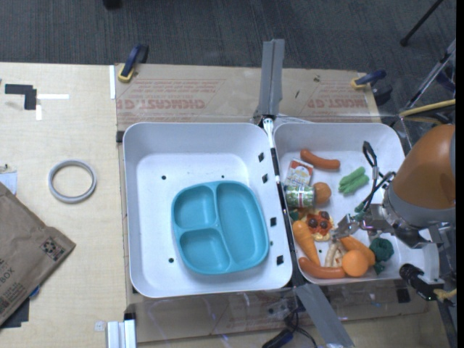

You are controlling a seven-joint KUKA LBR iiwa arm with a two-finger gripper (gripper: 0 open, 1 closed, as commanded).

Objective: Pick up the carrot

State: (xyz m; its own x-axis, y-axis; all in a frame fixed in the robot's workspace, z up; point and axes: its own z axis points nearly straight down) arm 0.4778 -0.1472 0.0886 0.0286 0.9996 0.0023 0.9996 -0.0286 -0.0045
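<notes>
The carrot [305, 242] is a slim orange cone lying in the right bin [388, 138], near its front left, pointing toward the front edge. My gripper [343, 228] hangs low over the bin just right of the carrot's thick end, above a pile of toy food. It is close to the carrot, and I see nothing clearly held in it. The arm's orange band [433, 167] and grey wrist cover the bin's right side.
Around the carrot lie a red sausage [322, 271], an orange fruit [355, 264], a berry piece [317, 223], a small can [299, 196], a hot dog [320, 160], green beans [353, 180] and broccoli [381, 249]. The left bin [145, 194] holds a blue divided plate [219, 225].
</notes>
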